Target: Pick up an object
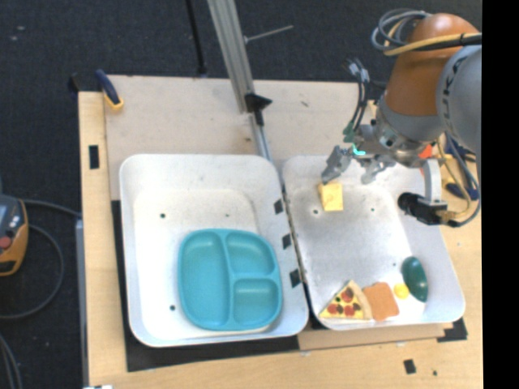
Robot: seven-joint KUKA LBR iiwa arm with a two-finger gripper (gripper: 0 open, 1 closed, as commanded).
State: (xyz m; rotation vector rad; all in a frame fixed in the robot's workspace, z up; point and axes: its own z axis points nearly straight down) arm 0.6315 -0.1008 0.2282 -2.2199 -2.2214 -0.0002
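Note:
My gripper [355,168] hovers over the far edge of the right bin [357,241], its two fingers spread open with nothing between them. A small yellow block [331,196] lies in that bin just below and in front of the left finger [335,165], apart from it. Along the bin's near edge lie a toy pizza slice [345,302], an orange block [379,300], a small yellow piece [401,290] and a dark green object [414,275].
The left bin [134,185] holds a teal divided plate [229,279] at its near side. A slanted metal post [235,55] rises behind the bins. Cables and a black fitting [420,207] hang at the right bin's right rim.

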